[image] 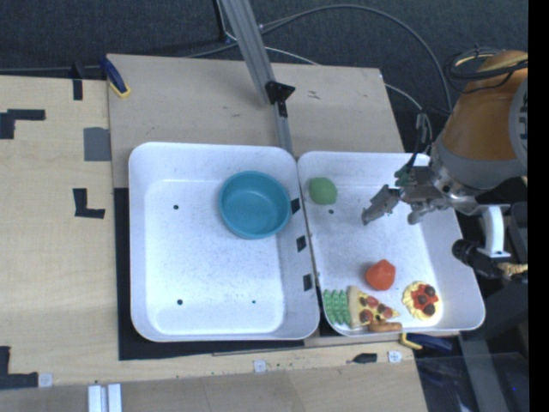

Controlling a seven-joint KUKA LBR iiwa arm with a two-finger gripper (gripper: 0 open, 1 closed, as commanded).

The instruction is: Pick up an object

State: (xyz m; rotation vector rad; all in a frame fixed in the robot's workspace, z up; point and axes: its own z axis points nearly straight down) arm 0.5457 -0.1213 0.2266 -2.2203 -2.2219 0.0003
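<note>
Orange-red tomato (381,274) low in right bin (446,256), clear of pizza (371,309); gripper (396,210) open above and apart, empty; best lowered straight, fingers straddling tomato, then closed.

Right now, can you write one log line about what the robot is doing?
hand: open, holding nothing, over right white bin | nearest: round green ball | red tomato toy: untouched | blue plastic bowl: left bin
</note>
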